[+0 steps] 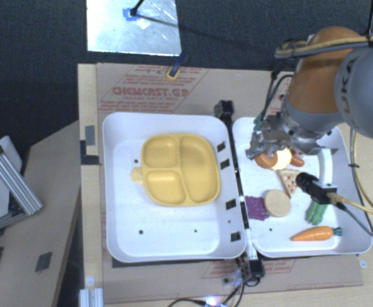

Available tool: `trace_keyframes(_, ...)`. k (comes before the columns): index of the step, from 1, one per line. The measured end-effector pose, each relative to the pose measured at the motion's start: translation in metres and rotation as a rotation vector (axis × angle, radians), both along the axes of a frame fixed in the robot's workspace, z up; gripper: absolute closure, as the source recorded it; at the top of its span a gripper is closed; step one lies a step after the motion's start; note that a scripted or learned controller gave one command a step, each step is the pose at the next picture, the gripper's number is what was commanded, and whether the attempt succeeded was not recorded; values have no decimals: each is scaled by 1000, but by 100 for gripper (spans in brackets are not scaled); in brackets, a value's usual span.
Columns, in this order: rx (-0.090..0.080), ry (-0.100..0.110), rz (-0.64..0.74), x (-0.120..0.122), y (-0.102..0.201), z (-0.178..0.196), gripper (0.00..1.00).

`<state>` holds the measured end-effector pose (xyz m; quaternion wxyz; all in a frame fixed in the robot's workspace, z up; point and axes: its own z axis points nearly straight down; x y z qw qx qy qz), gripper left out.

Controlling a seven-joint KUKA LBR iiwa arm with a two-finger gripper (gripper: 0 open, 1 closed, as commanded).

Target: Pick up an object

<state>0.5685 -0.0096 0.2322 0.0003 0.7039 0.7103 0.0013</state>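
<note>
On the desk [58, 165], the left shallow white bin [119, 190] carries a yellow three-compartment plastic tray [176, 170] near its centre. The right shallow white bin [263, 242] holds the toy food. At its seven o'clock lies a purple lumpy piece [256, 207], touching a round beige biscuit-like disc [277, 203] on its right. Toward five o'clock an orange plastic carrot [313, 234] lies along the front wall, with a green piece [315, 211] just above it. A wedge-shaped slice with red dots [288, 182] sits near the centre. At eleven o'clock, the pincer [267, 147] hangs over an orange and white rounded piece [274, 159]; how far it is open I cannot tell.
</note>
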Motion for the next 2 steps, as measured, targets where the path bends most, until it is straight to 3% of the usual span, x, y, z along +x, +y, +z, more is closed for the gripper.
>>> trace_keyframes(1,0,1,0,9,57,-10,100)
trace_keyframes(2,-1,3,-3,-8,74,-3,100)
